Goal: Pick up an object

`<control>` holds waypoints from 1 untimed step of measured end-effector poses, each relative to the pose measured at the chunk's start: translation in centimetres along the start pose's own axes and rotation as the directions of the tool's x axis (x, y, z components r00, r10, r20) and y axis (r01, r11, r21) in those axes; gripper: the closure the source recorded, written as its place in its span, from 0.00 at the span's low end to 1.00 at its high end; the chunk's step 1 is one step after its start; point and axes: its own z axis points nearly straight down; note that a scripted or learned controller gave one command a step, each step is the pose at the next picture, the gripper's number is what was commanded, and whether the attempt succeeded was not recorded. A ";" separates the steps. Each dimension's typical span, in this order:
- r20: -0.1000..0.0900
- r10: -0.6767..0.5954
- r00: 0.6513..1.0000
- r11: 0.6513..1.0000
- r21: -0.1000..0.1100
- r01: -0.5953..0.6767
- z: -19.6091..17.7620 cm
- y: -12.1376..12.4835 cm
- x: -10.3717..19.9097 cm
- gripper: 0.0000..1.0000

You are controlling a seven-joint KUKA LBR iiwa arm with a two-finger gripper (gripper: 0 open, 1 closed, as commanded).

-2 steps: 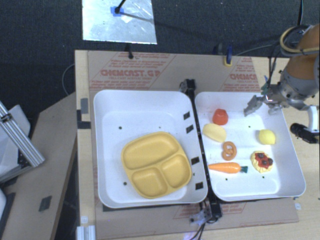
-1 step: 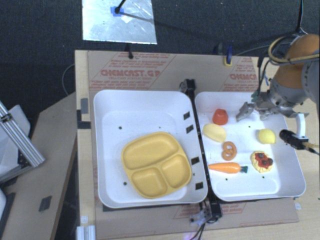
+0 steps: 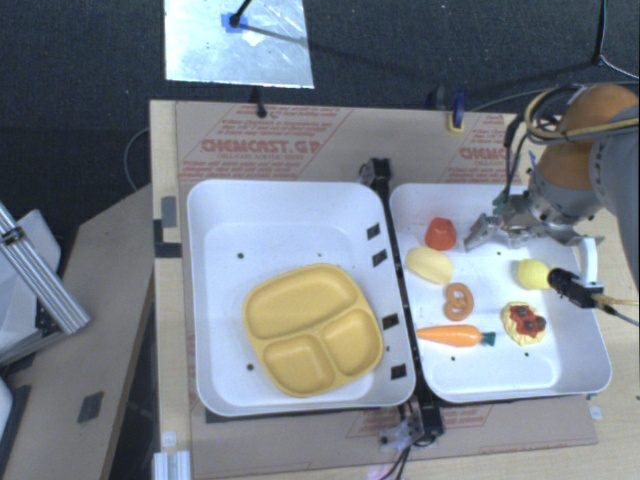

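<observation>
A small orange-red cup-shaped toy [image 3: 440,233] stands in the right shallow white bin [image 3: 575,378], near its back left corner, just to the left of the gripper [image 3: 487,231] and apart from it. The metal fingers [image 3: 478,234] are spread apart in an open V, tips pointing left and down toward the bin floor, with nothing between them.

In front of the gripper and slightly left lies a pale yellow rounded toy [image 3: 428,265], and nearer still a small brown pretzel-shaped toy [image 3: 458,300]. Closest to the bin's front edge, an orange plastic carrot with a teal stub end [image 3: 455,336] lies crosswise. On the gripper's right side sits a yellow lemon-like ball [image 3: 533,274], partly behind a black fitting on the wrist, and in front of that a yellow pastry toy with red topping [image 3: 524,323].

The grey arm with its orange band [image 3: 590,138] comes in from the right edge, bent low over the back of the right bin, its wrist angled leftward with cables looping above it.

Well to the gripper's left, the left white bin [image 3: 220,218] holds a yellow plastic tray with three compartments [image 3: 313,326], lying flat near the front. Both bins rest on a cardboard sheet [image 3: 280,133] printed with red lettering.
</observation>
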 end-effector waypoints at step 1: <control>0.001 -0.002 1.000 1.000 -0.006 0.002 -1.4 0.2 0.0 1.00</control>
